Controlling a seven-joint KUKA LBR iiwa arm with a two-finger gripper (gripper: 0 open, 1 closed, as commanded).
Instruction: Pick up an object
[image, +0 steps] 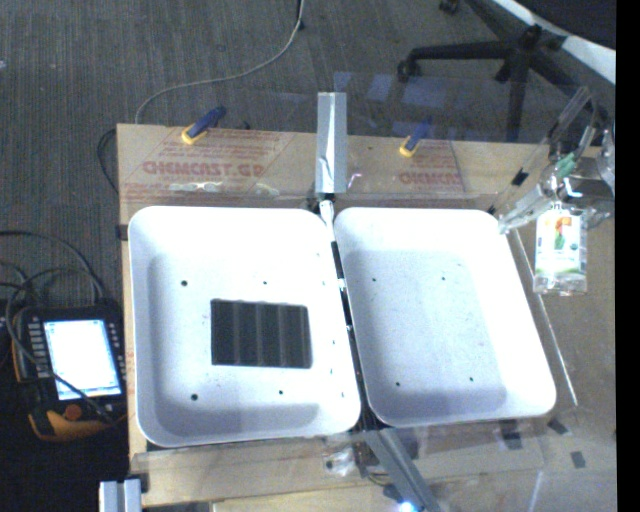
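Two white bins are shown side by side: the left bin (150, 300) and the right bin (450, 400). A dark ribbed rectangular object (260, 333) lies flat on the left bin's floor. The gripper (570, 185) is seen beyond the right bin's far right corner; its state cannot be told. A centred, vertical descent across the object's shorter width is advised.

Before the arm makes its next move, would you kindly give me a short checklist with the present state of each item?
1. Something to pick lies in reach: ok, a dark ribbed rectangular object lies flat in the left white bin.
2. Object clear of the bin walls: ok.
3. Right white bin offers a target: not ok.
4. Gripper above the object: not ok, it sits beyond the right bin's far right corner.
5. Fingers ready: cannot tell.
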